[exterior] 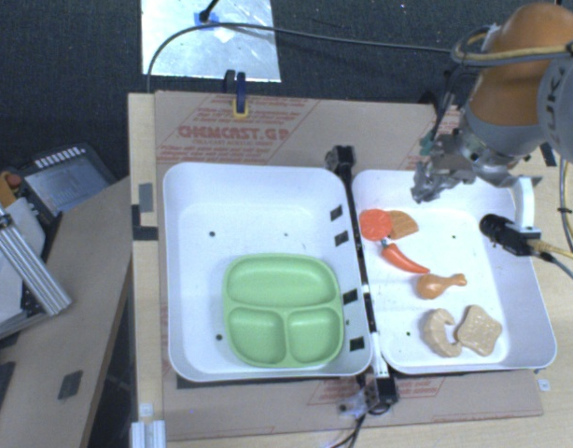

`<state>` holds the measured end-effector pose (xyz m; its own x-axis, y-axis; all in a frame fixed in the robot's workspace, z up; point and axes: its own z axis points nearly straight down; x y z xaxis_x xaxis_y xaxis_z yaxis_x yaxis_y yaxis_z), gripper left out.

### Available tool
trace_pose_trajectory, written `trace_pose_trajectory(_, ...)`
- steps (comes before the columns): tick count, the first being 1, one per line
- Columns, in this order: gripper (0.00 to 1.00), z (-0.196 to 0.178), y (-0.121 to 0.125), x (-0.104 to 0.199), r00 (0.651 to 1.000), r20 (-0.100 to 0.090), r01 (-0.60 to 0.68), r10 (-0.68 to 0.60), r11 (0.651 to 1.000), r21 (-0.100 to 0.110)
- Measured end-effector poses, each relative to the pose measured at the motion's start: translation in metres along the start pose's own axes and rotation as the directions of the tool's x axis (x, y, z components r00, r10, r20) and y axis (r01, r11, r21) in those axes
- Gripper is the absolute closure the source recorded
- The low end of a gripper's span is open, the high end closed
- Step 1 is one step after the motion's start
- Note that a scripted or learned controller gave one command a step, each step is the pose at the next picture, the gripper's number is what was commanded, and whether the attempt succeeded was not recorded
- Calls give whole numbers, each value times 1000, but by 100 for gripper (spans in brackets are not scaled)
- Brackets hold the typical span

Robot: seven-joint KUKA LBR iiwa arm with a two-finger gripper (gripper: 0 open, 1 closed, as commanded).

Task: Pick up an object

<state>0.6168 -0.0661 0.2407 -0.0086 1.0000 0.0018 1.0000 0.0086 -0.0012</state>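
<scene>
While the claw hangs above the right bin, grip state impossible to tell, the approach looks underway; next comes lowering onto the tomato slice.

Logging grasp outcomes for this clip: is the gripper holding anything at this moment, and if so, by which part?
Nothing is held. The gripper hangs above the right bin's far edge with nothing between its fingers; the toy foods lie on the bin floor.
</scene>
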Motion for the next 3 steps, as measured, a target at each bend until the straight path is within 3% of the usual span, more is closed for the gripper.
trace_pose_trajectory(3,100,20,-48,135,1000,0,1,-1,1000,0)
